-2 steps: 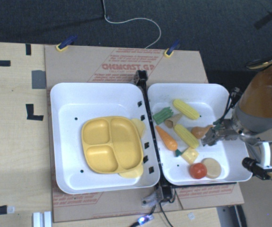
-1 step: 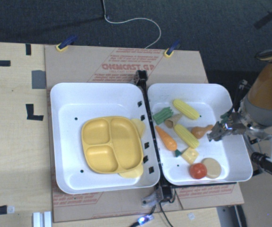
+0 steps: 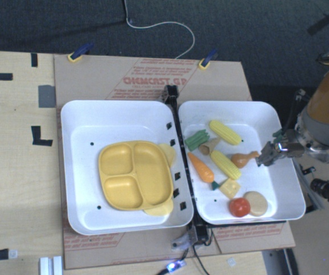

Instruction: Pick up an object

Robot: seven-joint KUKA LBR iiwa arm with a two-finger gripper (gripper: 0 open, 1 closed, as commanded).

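Two shallow white bins sit side by side on a sheet of cardboard [image 3: 153, 76] laid over the desk [image 3: 15, 171]. The left bin [image 3: 75, 125] holds a yellow divided tray [image 3: 134, 173] with three compartments, lying slightly askew over a paler yellow piece that peeks out at its lower right edge. The right bin [image 3: 264, 116] carries a scatter of toy food: a corn cob [image 3: 224, 132] near the top, a second corn cob [image 3: 226, 165] lower and angled toward the middle, a green vegetable [image 3: 197, 139] against the left wall, a carrot [image 3: 201, 167] just below it, a small yellow cheese wedge [image 3: 230, 187], a red tomato [image 3: 239, 207] touching a beige round piece [image 3: 256, 203] near the bottom edge, and a brown drumstick [image 3: 244, 158] close to the right side. The arm comes in from the right, and the gripper [image 3: 269, 153] hovers over the right bin's right side, just beside the drumstick's narrow end. Whether the fingers are spread or pressed together cannot be told at this angle, and nothing is visibly caught between them. A white cable [image 3: 158, 27] loops across the dark floor above the cardboard.
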